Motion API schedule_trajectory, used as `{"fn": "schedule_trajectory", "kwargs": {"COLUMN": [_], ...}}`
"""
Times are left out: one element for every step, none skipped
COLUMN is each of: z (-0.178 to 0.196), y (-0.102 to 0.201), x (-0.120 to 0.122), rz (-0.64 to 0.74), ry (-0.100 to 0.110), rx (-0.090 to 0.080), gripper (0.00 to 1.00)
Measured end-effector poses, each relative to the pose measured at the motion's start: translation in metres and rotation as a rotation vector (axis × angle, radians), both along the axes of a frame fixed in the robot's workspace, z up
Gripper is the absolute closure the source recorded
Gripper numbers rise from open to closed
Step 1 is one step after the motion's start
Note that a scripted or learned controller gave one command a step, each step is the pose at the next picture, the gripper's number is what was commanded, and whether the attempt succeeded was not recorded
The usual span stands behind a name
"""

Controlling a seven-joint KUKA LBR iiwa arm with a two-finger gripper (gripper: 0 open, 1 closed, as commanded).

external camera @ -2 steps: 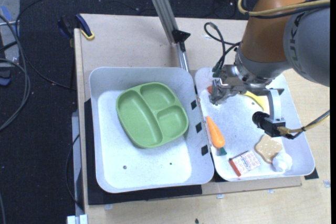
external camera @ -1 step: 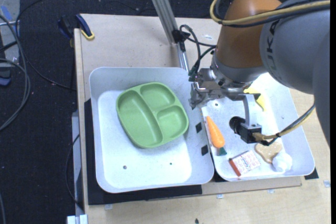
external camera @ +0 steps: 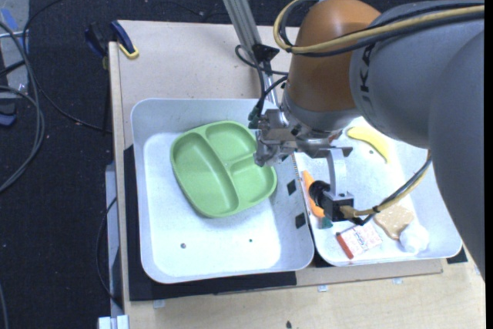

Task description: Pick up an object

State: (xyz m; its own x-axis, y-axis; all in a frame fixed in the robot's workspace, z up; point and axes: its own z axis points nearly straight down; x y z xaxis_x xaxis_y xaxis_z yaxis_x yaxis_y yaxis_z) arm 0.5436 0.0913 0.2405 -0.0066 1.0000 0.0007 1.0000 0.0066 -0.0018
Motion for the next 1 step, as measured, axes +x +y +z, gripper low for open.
{"fn": "schedule_trajectory", "kwargs": {"z": [0.0005], "y": [-0.0024], "x": [0.0005], "rz": [-0.005], "ry": [-0.001], "rx": [-0.001], "gripper": [0.00]}}
